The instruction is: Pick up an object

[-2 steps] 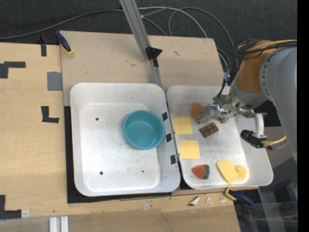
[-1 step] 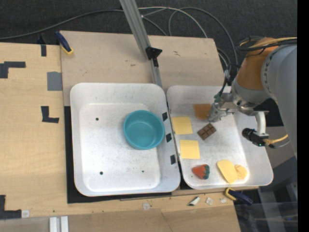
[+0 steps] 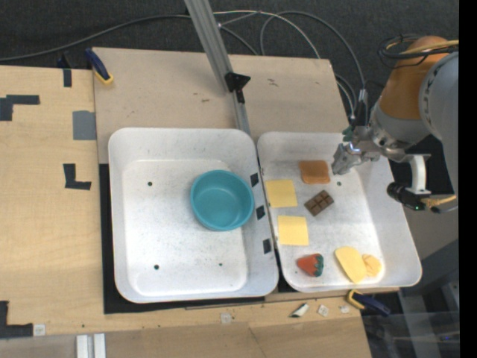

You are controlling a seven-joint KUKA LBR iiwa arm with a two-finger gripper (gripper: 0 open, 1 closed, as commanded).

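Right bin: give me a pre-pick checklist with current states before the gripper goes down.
1. Gripper over the right bin: ok.
2. Nearest target, the toast piece, unobstructed: ok.
3. Toast apart from the chocolate piece: ok.
4. Fingers around toast: not ok, gripper sits beside it.
5. Finger opening: cannot tell.
6. Blue bowl out of the way, in the left bin: ok.

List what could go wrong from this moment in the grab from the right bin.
1. The gripper hangs beside the flat orange-brown toast-like piece, near the right white bin's far wall; a slightly off descent might clip that wall or miss.
2. The toast-like piece lies flat, so fingers may slide off.
3. The small brown chocolate-like square sits close and could get nudged.
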